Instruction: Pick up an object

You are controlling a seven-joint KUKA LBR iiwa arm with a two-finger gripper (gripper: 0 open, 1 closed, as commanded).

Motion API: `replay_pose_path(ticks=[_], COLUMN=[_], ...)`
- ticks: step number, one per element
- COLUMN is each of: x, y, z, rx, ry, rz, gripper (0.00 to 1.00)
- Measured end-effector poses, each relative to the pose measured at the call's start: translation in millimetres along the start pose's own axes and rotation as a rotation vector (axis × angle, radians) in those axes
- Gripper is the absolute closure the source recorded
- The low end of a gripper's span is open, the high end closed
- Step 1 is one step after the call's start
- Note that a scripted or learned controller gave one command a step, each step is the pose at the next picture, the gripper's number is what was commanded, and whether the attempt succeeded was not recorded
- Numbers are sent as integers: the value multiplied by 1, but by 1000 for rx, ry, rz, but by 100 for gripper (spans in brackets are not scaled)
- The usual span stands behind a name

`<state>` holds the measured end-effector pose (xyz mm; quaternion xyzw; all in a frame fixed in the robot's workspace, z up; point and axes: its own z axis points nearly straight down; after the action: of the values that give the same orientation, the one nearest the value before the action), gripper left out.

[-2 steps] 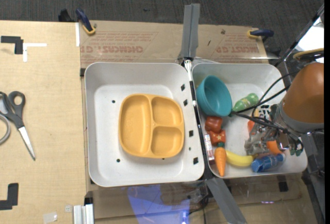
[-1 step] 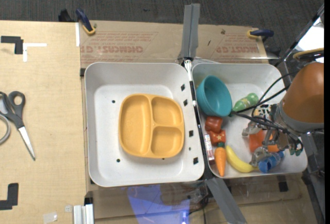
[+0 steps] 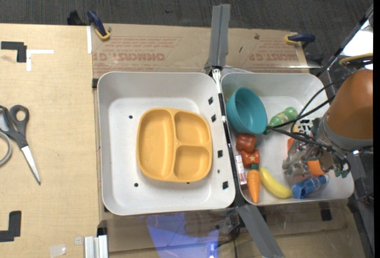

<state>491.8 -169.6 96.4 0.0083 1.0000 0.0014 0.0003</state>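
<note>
Nearest the camera, along the right bin's [image 3: 279, 85] front edge, lie a toy carrot [image 3: 254, 185], a toy banana [image 3: 275, 183] and a blue piece [image 3: 308, 185]. Above them the gripper [image 3: 304, 159] hangs low over the clutter; whether it grasps anything cannot be told. Small, light, hard and smooth, the banana looks graspable across its middle. Left bin [image 3: 113, 144] holds a yellow divided plate [image 3: 174, 145].
</note>
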Motion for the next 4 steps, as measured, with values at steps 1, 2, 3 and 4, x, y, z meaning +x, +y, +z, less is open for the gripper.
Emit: replay_pose_path(ticks=[1,2,3,4], x=[-2,-3,-3,12], y=[1,1,1,-24], z=[-1,-8,-8,7], rx=[0,-1,-2,0], ry=[-6,-3,-4,0], rz=[-1,0,0,-28], gripper=[0,100,0,0])
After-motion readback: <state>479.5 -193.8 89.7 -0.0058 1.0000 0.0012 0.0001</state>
